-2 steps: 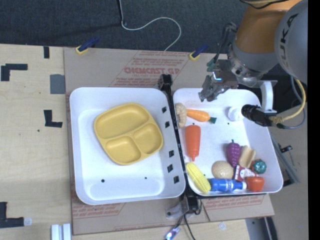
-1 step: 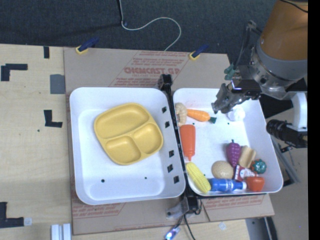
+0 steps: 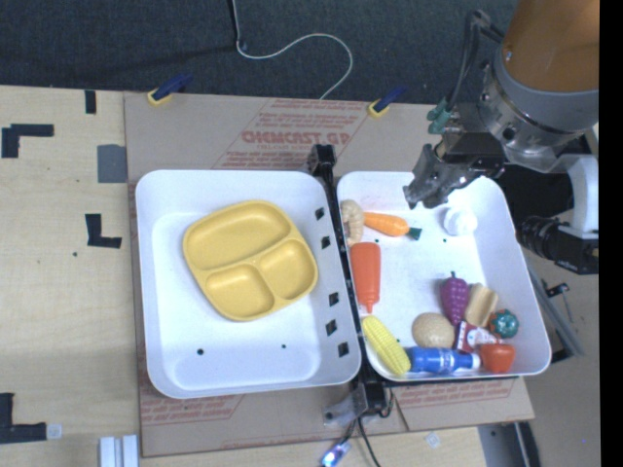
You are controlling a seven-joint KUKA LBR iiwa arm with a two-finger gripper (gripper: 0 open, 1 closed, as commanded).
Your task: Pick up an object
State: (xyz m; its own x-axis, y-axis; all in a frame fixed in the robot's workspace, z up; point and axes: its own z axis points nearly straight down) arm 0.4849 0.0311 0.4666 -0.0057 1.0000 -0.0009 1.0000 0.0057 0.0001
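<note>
My gripper (image 3: 425,195) hangs over the far edge of the right bin (image 3: 487,246), just above and to the right of a small orange carrot (image 3: 384,225). A small white object (image 3: 459,222) lies just to its right. Nothing shows in its grasp. Further toys lie in this bin: a large carrot (image 3: 366,272), a pale knobbly piece (image 3: 351,219), purple grapes (image 3: 454,298), a tan bread piece (image 3: 480,305), a potato (image 3: 433,331), a corn cob (image 3: 385,346), a blue bottle (image 3: 440,361), a red tomato (image 3: 497,357) and a teal ball (image 3: 503,324).
The left bin (image 3: 170,348) holds a yellow divided plate (image 3: 251,259). A black hinge strip (image 3: 336,261) runs between the two bins. A white cable (image 3: 292,47) loops over the cardboard behind the bins. The arm's grey and orange body (image 3: 550,56) rises at the upper right.
</note>
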